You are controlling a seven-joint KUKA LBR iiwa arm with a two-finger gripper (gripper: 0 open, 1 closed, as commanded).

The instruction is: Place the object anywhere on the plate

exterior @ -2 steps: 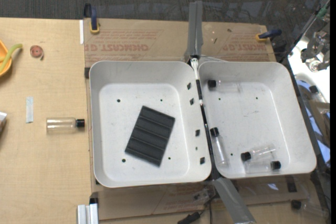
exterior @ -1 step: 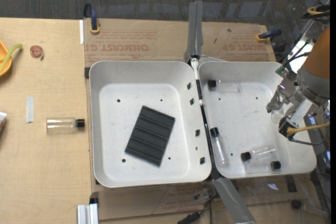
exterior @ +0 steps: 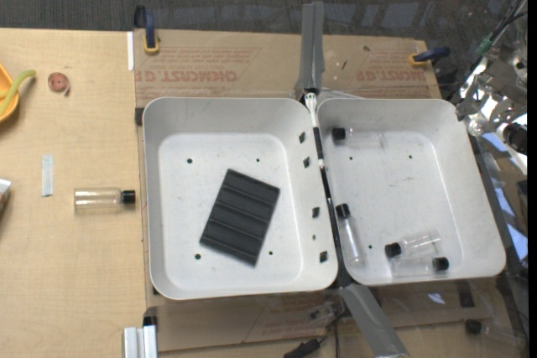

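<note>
A clear bottle [exterior: 102, 197] lies on the bench, left. A dark ridged plate [exterior: 241, 216] lies tilted in my left bin [exterior: 168, 180]. Clear vials [exterior: 415, 254] lie at the front of the right bin [exterior: 470, 180], another [exterior: 346, 232] by its left wall.

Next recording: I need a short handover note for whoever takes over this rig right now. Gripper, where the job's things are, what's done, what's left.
Gripper: fingers not discernible; part of the arm sits at the right edge, outside the bins.
Plate: the dark ribbed plate lies flat in the left bin, nothing on it.
Objects: several clear vials with black caps lie in the right bin, two near its front right corner, one along its left wall.
Done: nothing placed.
Left: pick a vial, set it on the plate.
</note>
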